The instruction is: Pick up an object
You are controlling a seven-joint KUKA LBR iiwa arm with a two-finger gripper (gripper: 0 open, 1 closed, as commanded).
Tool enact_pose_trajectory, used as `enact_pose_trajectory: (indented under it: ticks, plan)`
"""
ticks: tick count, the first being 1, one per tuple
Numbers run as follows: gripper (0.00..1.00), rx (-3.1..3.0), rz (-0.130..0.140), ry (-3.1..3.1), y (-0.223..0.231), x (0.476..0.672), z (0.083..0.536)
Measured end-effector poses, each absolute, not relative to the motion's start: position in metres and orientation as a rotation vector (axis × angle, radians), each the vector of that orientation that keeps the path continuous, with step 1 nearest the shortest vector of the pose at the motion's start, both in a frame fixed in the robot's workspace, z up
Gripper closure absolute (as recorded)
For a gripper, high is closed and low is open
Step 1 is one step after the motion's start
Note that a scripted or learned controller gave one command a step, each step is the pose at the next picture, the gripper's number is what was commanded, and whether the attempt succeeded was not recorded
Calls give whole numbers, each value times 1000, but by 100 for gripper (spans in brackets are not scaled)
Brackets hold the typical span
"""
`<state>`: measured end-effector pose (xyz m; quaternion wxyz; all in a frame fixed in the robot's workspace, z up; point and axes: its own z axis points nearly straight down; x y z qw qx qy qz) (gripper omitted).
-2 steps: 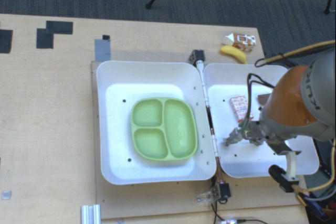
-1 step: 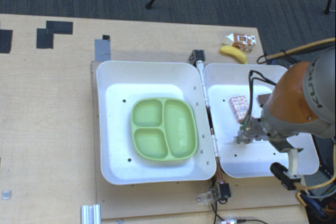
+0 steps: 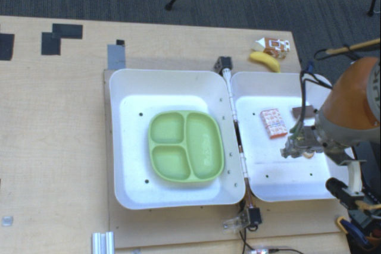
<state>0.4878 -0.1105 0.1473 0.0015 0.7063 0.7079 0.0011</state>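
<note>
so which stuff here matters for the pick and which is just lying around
For the job:
- tool, over the right bin
- red-and-white packet in that bin

Lying about:
- green divided plate in the left bin
- banana on the bench
- small carton beside it

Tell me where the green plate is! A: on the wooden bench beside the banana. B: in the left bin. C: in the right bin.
B: the green plate lies flat in the left bin, while the right bin holds a small red-and-white packet.
</note>
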Motion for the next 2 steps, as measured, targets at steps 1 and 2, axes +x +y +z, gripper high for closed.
enact_pose_trajectory:
  ticks: [1, 2]
  plan:
    - [0, 2217, 3, 2223, -110, 488, 147]
    - [0, 2215, 5, 2221, -86, 488, 86]
